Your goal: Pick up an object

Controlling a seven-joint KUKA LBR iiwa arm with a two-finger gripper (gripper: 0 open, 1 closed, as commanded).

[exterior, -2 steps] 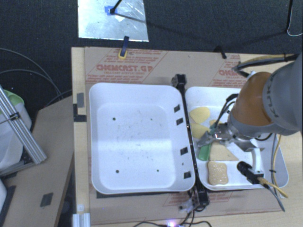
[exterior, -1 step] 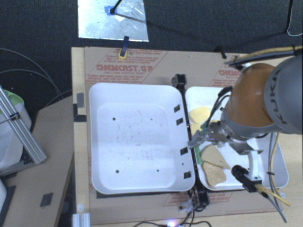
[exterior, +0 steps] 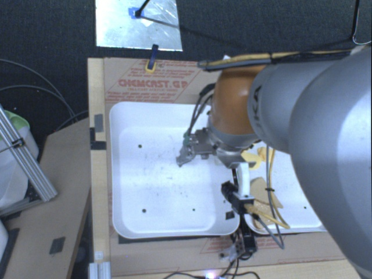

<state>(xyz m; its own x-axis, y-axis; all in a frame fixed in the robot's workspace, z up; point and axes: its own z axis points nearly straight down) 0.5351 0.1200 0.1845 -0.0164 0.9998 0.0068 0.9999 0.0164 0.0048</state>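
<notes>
The shallow white left bin [exterior: 145, 179] lies bare-floored at the bench's left side. At its right rim the grey arm with an orange band [exterior: 244, 109] hangs over the seam between the bins, its jaws [exterior: 187, 154] too blurred to judge. Pale yellow curved pieces [exterior: 268, 205], half hidden by the arm, lie in the right bin [exterior: 302, 222].

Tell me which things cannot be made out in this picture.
- Hand: the wrist covers it, so open or shut is unclear.
- Right bin: mostly hidden under the grey arm.
- Yellow objects in the right bin: partly covered by the arm, shape unclear.
</notes>
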